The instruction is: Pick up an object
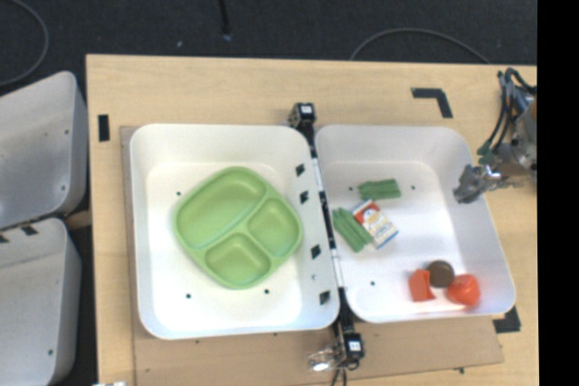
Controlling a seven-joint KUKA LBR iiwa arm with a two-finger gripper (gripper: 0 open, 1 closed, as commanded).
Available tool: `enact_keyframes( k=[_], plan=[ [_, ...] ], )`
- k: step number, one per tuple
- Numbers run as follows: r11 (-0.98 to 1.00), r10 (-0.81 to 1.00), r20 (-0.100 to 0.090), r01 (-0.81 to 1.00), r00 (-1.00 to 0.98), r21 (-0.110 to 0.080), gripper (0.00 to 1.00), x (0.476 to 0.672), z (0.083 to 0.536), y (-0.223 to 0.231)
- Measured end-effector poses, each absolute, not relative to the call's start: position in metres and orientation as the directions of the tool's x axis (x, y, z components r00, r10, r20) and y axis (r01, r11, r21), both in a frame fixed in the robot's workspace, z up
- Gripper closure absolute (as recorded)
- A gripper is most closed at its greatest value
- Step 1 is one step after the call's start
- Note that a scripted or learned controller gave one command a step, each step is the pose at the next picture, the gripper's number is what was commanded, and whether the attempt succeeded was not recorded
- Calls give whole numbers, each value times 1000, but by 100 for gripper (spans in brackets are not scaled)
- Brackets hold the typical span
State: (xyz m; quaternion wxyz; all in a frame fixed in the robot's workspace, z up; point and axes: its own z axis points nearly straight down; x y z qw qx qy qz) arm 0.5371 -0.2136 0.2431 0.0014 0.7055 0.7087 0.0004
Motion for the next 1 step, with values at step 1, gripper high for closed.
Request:
enact_keyframes(
  k=[1],
  plan=[
    [6, 1000, 1, 1000, -6, 0, 100, 556, 233, -168]
  ],
)
